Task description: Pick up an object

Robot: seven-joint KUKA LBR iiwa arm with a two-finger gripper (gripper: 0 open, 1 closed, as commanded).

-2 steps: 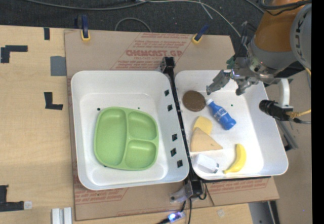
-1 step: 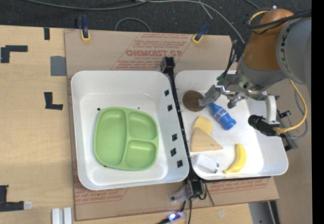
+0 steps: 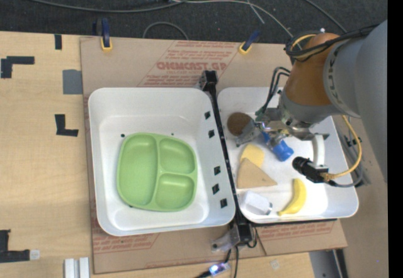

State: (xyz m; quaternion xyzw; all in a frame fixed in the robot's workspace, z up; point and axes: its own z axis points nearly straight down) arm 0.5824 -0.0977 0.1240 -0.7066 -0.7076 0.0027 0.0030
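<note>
Hovering low in the right bin (image 3: pixel 340 207), the tool (image 3: pixel 267 129) sits between a brown round object (image 3: pixel 238 123) and a blue cylinder (image 3: pixel 281 149) (just beside both) — its grip state I cannot tell.

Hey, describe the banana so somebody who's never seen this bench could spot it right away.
Look at the right bin, the one under the arm. Along its near edge, toward the right corner, lies the banana. It is the one curved yellow piece, thinner than the pale cheese wedge to its left.
</note>
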